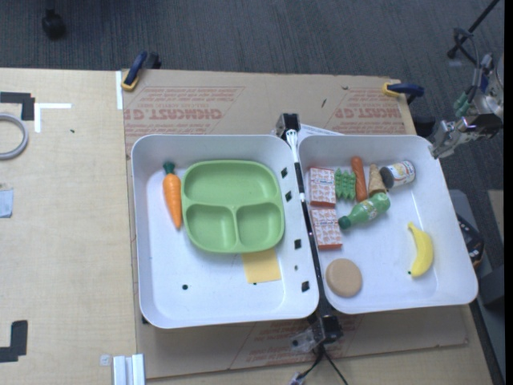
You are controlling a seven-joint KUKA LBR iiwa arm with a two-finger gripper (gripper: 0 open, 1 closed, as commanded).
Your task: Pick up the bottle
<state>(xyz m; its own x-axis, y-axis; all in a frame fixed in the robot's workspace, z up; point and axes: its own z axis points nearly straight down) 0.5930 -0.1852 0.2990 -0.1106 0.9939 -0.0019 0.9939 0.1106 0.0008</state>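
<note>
Bottle [365, 212] hemmed — boxes [323, 205] left, jar [396, 174] above.

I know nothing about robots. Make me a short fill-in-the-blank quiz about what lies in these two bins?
1. The green bottle lies in the ___ bin.
2. The carrot lies left of the green ___.
3. The fruit near the right bin's right wall is a ___.

Missing words: right; tray; banana

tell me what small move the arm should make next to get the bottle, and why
Probably swing the gripper left and forward over the right bin, toward the green bottle. The gripper sits outside the bin's far right corner, well apart from the bottle, which lies tilted among the cracker boxes and a small jar.
</note>
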